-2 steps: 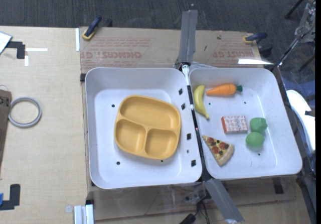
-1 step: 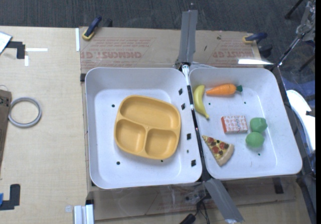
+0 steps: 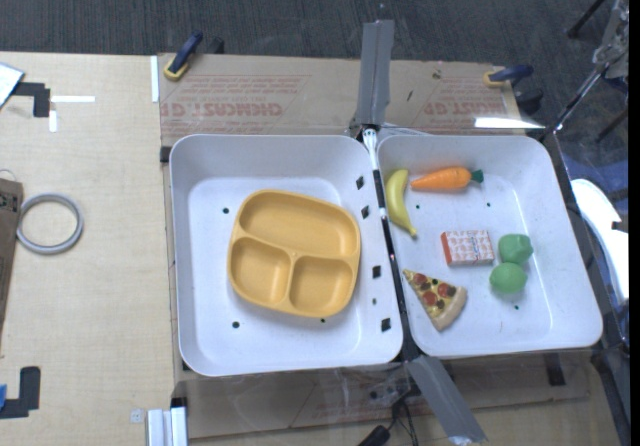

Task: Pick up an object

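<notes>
A divided plate [image 3: 294,254] lies in the left bin [image 3: 190,264]; toy foods [image 3: 468,247] right.

Yellow tray [image 3: 294,254], orange carrot [image 3: 440,179]

I count two white bins [image 3: 190,264], one yellow divided plate [image 3: 294,254], one banana [image 3: 399,200], one carrot [image 3: 442,179], one pizza slice [image 3: 437,296], one small red-and-white box [image 3: 467,247], two green pieces [image 3: 512,264], one tape roll [image 3: 47,223].

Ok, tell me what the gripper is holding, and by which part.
Nothing seen held: banana, carrot and pizza slice all lie loose in the right bin.
</notes>
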